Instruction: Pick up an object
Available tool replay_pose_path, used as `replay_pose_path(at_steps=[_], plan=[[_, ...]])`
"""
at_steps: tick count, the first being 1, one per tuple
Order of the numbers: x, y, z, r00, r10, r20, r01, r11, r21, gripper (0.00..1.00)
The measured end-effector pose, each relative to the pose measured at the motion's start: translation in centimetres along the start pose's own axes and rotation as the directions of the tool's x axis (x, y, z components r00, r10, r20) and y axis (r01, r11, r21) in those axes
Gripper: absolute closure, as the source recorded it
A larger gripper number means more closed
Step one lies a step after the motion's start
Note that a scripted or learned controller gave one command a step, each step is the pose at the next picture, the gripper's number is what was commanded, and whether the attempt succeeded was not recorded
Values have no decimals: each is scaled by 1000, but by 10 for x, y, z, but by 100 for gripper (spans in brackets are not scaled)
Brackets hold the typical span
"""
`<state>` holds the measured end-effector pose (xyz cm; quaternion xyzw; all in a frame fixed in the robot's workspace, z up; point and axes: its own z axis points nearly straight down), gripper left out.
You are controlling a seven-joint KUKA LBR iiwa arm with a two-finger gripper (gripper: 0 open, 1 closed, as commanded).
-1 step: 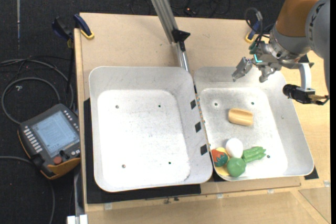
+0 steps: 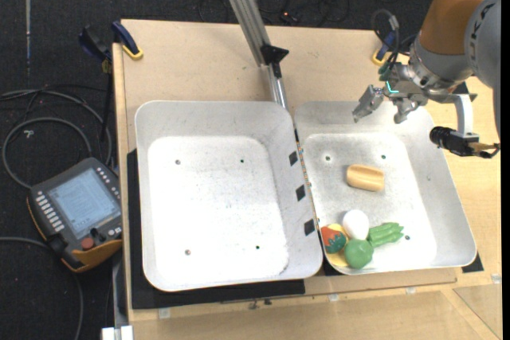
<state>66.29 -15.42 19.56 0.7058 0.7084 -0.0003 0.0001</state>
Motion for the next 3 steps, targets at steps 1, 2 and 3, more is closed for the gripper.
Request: replay_pose_path(at_steps=[1,2,3], plan=[[-1,-8,47,1000,4,-1,-4,1000,4,0],[0,-9,101,1000,4,-1,-4,1000,5,0],[0,-7,86,1000,3,0,-3,1000,-3,100]])
